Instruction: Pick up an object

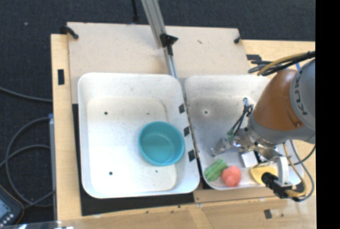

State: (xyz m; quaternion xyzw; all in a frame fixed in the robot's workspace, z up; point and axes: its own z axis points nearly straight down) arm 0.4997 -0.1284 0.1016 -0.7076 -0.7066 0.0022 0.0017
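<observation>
Camera view, from my remote seat: bench [117,47] carries two white bins side by side. Left bin [106,116] holds a blue bowl [161,143] toward its right side, well apart from the arm. Right bin [212,100] has the arm [279,108] low over its near right corner, orange band uppermost, cables trailing off to the right. Gripper [232,143] sits just above the small items; I can't tell its state from here, the wrist hides too much. Candidate objects crowd the near edge of the right bin: a yellow piece [261,174] partly under the wrist, a red ball [231,176], a green piece [215,169] touching or nearly touching the ball. Nothing visibly held. Risks as I judge them: the cluster is tight, so a descent could nudge the ball away or trap two things at once; the bin wall is close and may foul the tool; the round ball looks likely to slip out.
</observation>
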